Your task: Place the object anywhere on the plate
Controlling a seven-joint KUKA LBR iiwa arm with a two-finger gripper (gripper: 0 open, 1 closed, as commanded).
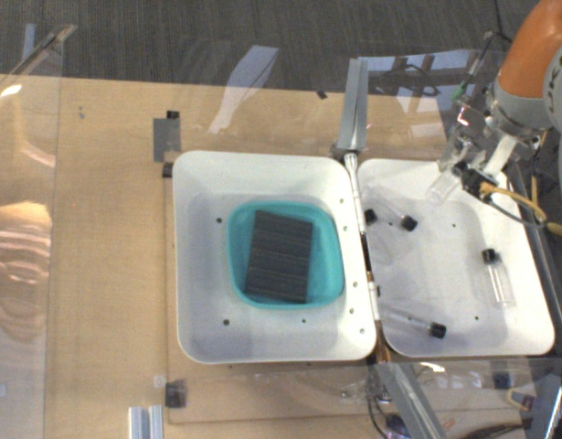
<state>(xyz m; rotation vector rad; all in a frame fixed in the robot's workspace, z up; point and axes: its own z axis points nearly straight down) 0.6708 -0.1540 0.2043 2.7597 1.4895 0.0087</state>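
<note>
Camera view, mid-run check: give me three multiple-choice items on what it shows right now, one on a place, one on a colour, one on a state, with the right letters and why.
1. Where does the teal plate sit?
A. in the left bin
B. in the right bin
C. on the bare bench

2. What colour is the flat ridged block on the plate?
A. white
B. orange
C. dark grey

3. How does the block lie?
A. propped on the bin wall
B. flat on the plate
C. hanging from the gripper

Answers: 1 A, the plate rests in the middle of the left bin. 2 C, the block reads dark grey against the teal. 3 B, it lies flat within the plate's rim, while the gripper is apart from it, over the far edge of the right bin.
</note>
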